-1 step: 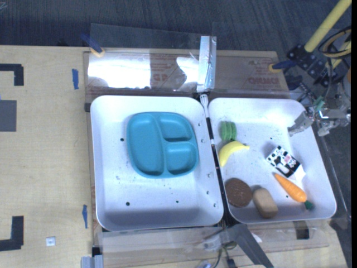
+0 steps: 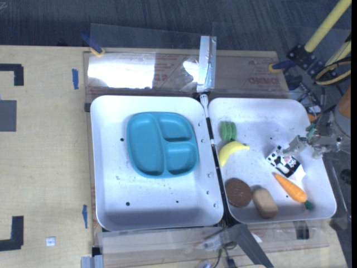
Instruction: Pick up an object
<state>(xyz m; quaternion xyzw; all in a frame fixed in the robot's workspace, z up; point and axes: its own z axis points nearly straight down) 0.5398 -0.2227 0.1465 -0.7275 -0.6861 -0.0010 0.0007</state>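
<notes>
- Nearest the camera, along the front edge of the right bin [image 2: 262, 111]: a round brown cookie-like disc [image 2: 239, 192], just beside it a tan potato-shaped piece [image 2: 265, 201], then an orange carrot [image 2: 290, 187] with a green tip, lying at a slant.
- Just behind the carrot, touching its upper end: a small white card with black and pink print [image 2: 283, 161].
- Toward that bin's left wall: a yellow banana [image 2: 230, 151], curved, touching a green ribbed vegetable [image 2: 227, 130] behind it.
- In the left bin [image 2: 106, 149]: one blue divided tray [image 2: 163, 144], lying flat near the middle.
- At the right bin's right rim: gripper [image 2: 312, 140], low over the rim, near the card; open or closed, cannot tell.
- Both bins side by side on the wooden surface [image 2: 39, 149].
</notes>
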